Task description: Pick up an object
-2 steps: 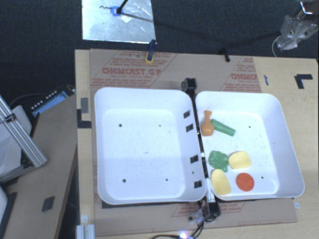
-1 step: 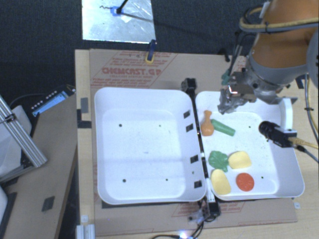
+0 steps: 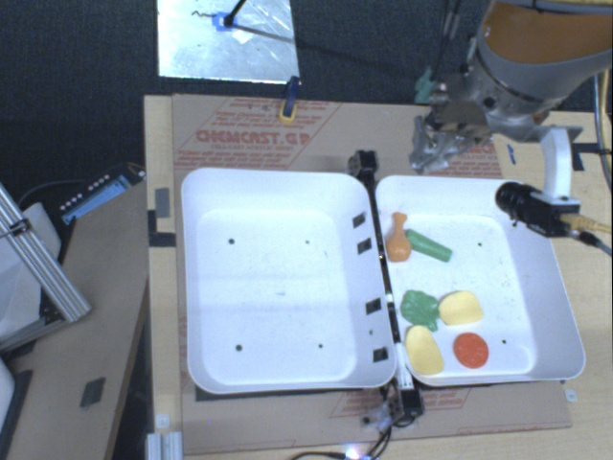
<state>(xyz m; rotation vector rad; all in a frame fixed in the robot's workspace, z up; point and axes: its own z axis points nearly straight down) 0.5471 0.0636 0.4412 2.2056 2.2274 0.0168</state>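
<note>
Gripper (image 3: 442, 149) above right bin's (image 3: 551, 305) far edge, grip can't be told, nothing seen held | toys in right bin's left half: green stick (image 3: 427, 246), orange piece (image 3: 398, 241) | look light, hard, smooth | grab stick across middle

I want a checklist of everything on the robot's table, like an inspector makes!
Surface: two white bins; left bin, right bin, on cardboard.
Job's things: in the right bin, orange gourd toy, green cucumber toy, green leafy toy, yellow toy, second yellow toy, red round toy.
Clutter: yellow clip on the cardboard.
Grippers: gripper above the right bin's far edge.
Cables: black cable beside the arm.
Surroundings: shiny metal sheet beyond the bench.
</note>
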